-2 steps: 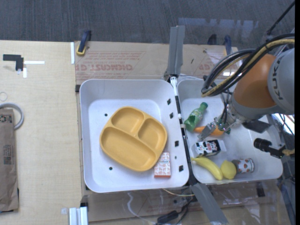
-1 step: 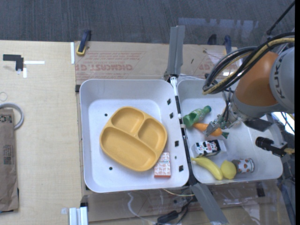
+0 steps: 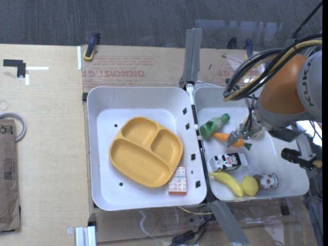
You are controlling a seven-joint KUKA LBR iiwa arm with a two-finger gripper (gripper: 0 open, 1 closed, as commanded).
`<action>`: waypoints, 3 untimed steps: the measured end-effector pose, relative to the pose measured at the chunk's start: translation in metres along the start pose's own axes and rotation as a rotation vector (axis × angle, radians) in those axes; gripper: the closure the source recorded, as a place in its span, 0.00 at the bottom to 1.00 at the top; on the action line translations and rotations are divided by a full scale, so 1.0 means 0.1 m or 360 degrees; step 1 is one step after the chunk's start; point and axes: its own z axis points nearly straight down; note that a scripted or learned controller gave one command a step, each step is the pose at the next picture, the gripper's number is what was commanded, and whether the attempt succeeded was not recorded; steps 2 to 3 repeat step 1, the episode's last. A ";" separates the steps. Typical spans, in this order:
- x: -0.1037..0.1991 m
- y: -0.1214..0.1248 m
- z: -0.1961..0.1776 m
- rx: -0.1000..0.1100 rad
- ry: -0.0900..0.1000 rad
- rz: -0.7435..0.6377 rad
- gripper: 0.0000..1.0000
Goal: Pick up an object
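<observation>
The gripper (image 3: pixel 240 137) sits low in the right bin (image 3: pixel 287 188), right at the thick end of a small toy carrot (image 3: pixel 223 136); whether its jaws are spread or pinching cannot be told from this slanted view, since the tips blur into the carrot's end. The carrot lies flat on the bin floor, pointing left toward a green bottle (image 3: pixel 212 125) that rests just beside it, close enough to be nudged. As the nearest thing to the tips, the carrot looks the likely target. It appears to be a light, hard plastic piece, tapered and smooth, so it may squirt out of a pinch taken near the narrow tip; a hold across the thicker half, square to its length, seems the safer choice. Below it lies a small black-and-white carton (image 3: pixel 226 161), and nearer the front wall a banana (image 3: pixel 228 182) touches a lemon (image 3: pixel 249 185), with a small can (image 3: pixel 267 180) just beside that. The left bin (image 3: pixel 97 152) holds a yellow divided plate (image 3: pixel 146 151) with a little red and white box (image 3: pixel 178 181) against its lower right edge. The grey arm (image 3: pixel 287 94) with its orange band reaches in from the right, cables looping above it.
</observation>
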 end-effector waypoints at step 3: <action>-0.69 0.58 -1.56 0.0000 -0.0001 0.0200 1.00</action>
